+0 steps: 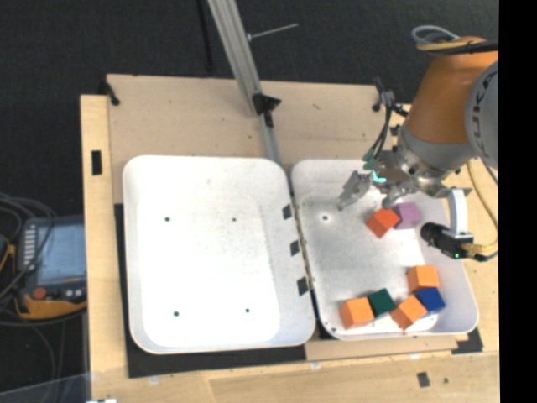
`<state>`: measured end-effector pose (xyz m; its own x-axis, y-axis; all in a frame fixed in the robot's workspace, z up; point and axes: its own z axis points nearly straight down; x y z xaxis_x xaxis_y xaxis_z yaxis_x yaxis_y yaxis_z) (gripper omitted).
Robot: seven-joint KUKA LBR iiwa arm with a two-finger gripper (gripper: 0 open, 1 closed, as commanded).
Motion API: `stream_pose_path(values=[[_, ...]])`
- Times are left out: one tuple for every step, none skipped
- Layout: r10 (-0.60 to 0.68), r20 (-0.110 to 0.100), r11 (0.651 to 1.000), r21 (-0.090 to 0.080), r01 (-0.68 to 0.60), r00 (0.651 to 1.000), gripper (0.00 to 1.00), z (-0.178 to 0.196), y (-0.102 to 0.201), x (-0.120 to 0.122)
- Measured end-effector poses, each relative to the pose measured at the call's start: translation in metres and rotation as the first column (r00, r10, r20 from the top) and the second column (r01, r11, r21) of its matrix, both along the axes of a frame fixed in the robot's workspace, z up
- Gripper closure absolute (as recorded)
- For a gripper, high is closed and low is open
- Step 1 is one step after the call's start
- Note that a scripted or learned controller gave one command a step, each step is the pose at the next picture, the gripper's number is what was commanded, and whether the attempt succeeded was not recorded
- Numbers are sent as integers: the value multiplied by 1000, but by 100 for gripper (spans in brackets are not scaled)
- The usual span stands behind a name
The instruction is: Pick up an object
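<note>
The left bin [210,250] sits at the nine o'clock side of the bench, its white floor marked by a few dark dots. Just beside it, sharing a seam, the right bin [336,259] holds all the candidates. Along its six o'clock wall lies a row: an orange cube [357,311], a dark green block [382,300] touching it, another orange block [409,311], a blue cube [429,299] and an orange cube above it [423,276]. Toward twelve o'clock in that bin, an orange-red cube [383,222] rests against a pale purple block [408,215].

The gripper [375,189] hangs over the bin's twelve o'clock part, just at eleven o'clock of the orange-red cube. One grey finger [352,190] juts toward nine o'clock, clear of any block; the jaws look spread, with nothing between them.

The orange-red cube seems the nearest target. To take it cleanly, the fingers should probably straddle its free faces rather than the side pressed to the purple block, then descend squarely so neither tip lands on the top face or nudges the neighbour.
</note>
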<state>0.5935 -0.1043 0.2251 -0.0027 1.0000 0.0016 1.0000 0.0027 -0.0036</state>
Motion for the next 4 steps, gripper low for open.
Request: stream_pose_path(values=[[-2,5,1000,0,2,1000,0,2,0,1],[-6,-1,1000,-4,6,1000,0,-42,-1,-6],[-8,0,1000,-4,8,1000,0,-90,-6,3],[-7,4,1000,-5,8,1000,0,-129,-8,3]])
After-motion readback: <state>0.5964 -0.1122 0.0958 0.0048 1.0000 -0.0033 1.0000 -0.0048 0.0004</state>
